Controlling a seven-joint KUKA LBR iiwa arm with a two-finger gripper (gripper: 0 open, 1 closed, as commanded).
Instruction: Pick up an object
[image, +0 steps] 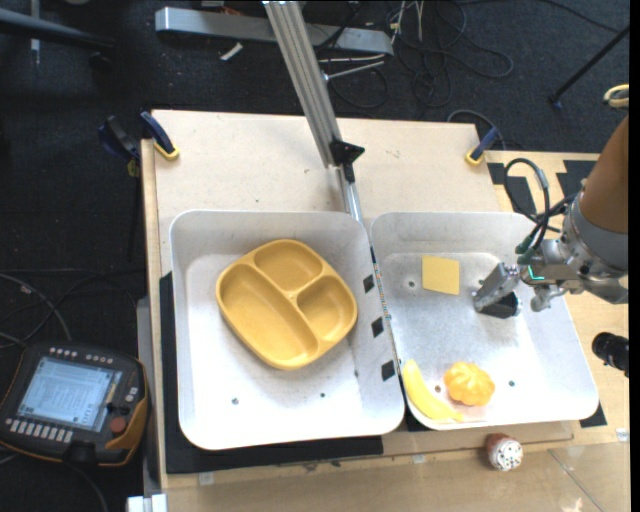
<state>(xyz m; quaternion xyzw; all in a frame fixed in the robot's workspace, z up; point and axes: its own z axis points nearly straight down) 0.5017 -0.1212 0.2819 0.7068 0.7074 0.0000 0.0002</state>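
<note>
Jaws poised low over the right bin, no object taken yet.

Nearest, a small speckled ball (506, 453) is seen on the bench (260, 160) just outside the right bin (560, 350). Inside, at its near edge, a banana (425, 395) lies flat — long axis running from the bin's divider side toward the near rim — touching a yellow-orange lump (469, 383). Farther in, a flat yellow square (441, 275) rests, likely scattered as pick targets. The gripper (497, 292) is held beside it; whether the jaws are spread cannot be told. The left bin (200, 330) holds a divided yellow plate (287, 302).
</note>
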